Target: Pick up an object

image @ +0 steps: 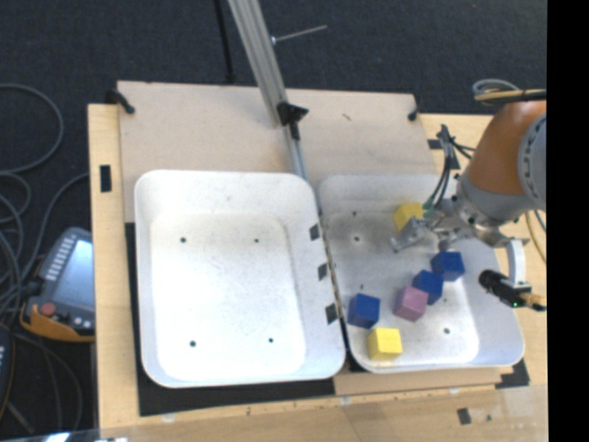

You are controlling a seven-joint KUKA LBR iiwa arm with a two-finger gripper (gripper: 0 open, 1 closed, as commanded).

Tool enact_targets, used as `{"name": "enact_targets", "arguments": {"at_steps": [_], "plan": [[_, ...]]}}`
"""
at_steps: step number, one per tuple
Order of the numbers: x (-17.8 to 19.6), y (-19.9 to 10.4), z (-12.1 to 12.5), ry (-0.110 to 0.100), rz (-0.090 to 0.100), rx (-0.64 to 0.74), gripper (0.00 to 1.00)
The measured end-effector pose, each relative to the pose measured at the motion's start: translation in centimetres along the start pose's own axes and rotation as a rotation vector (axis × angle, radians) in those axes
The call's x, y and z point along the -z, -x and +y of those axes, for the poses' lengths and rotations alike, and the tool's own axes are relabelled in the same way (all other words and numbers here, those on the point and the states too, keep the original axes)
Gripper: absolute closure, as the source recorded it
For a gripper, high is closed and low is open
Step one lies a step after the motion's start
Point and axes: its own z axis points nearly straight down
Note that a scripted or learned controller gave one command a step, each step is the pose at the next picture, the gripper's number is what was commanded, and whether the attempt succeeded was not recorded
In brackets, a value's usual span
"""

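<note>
The gripper (425,235) is being held low in the right bin (368,357), just beside the upper yellow cube (408,215); whether the jaws are released or clenched cannot be told. The cube is likely being crowded: it could be nudged aside rather than captured. Being a cube, no long axis is being shown; its faces are sitting slightly skewed to the bin walls.

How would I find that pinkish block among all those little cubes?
Look in the right-hand white bin, the one the grey and orange arm reaches over. Near its lower middle lies the pink cube, touching a blue cube above it. It is the bin's one pink block; the others are blue or yellow.
</note>
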Motion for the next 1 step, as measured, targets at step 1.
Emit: {"name": "enact_targets", "arguments": {"at_steps": [1], "plan": [[-2.17,-3.50,2.20,-0.003,0.003,0.004,0.00]]}}
